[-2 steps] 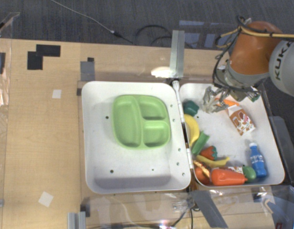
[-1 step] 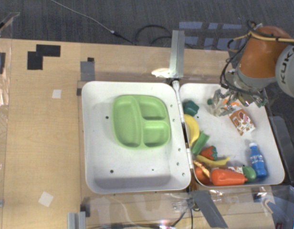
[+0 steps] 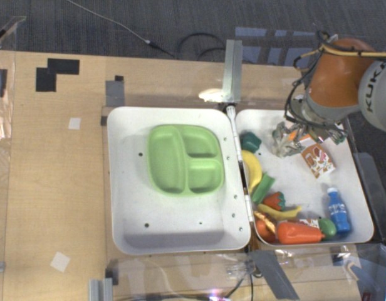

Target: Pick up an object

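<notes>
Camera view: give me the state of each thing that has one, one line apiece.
Gripper: low in the right bin's upper end, nothing visibly held.
Green tray: right way up, flat in left bin.
Blue bottle: lying on its side.
Snack packet: lying flat, beside the gripper.
Banana: against the divider.

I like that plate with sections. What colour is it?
Light green, seen in the camera view: divided plate.
</notes>
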Action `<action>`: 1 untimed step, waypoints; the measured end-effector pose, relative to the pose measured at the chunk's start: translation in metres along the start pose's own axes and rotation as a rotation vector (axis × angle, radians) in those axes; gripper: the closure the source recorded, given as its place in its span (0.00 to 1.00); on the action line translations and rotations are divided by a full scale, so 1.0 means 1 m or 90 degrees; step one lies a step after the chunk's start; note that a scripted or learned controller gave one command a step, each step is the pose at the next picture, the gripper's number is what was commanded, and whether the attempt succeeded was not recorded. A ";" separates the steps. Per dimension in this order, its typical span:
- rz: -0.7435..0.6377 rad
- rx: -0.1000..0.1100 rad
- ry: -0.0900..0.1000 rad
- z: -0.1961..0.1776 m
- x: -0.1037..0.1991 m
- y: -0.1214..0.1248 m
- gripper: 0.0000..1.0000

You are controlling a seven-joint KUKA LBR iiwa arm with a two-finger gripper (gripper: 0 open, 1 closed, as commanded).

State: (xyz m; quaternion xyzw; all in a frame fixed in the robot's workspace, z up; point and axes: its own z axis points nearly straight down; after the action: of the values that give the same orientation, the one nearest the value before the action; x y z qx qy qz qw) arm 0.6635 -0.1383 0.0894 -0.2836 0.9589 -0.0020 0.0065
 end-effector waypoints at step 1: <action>0.000 0.000 0.000 0.000 0.000 0.000 0.00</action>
State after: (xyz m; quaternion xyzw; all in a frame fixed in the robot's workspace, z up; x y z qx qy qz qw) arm 0.6634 -0.1384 0.0893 -0.2834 0.9590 -0.0019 0.0064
